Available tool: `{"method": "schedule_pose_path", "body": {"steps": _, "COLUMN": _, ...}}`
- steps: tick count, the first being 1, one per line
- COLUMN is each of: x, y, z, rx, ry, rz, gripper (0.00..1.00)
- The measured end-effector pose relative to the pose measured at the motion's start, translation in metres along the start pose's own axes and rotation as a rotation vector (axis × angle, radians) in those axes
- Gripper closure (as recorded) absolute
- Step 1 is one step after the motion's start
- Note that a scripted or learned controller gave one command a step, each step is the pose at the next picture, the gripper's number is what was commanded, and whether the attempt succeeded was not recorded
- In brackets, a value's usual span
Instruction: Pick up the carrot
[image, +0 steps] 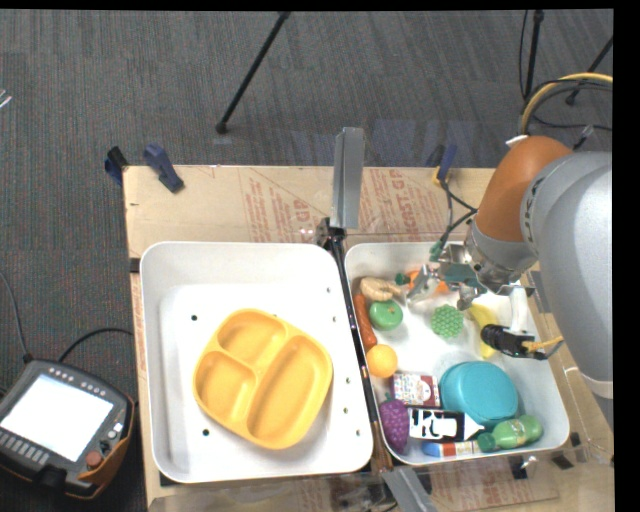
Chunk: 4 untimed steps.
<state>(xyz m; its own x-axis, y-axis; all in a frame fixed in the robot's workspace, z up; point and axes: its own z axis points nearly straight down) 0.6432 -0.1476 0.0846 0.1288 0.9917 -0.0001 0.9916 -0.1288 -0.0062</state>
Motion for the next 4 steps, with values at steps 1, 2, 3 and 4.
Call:
{"method": "schedule_pose_path", "body": {"steps": 1, "x": -0.018, "y": 0.003, "z": 0.001, "rx": 0.002, "ry": 0.0, "rz": 0.313, "gripper": 0.0}}
{"method": "schedule_pose_path", "body": {"steps": 2, "x": -0.024, "y": 0.003, "z": 0.002, "rx": 0.015, "ry": 0.009, "rz": 0.639, "gripper": 0.0}}
{"method": "schedule_pose_path", "body": {"steps": 3, "x": -0.033, "y": 0.0, "z": -0.001, "rx": 0.002, "ry": 0.007, "rz": 1.098, "gripper": 0.0}}
{"method": "schedule_pose_path", "body": {"steps": 4, "x": -0.033, "y": -0.002, "z": -0.006, "rx": 0.012, "ry": 0.001, "rz": 1.091, "gripper": 1.0}}
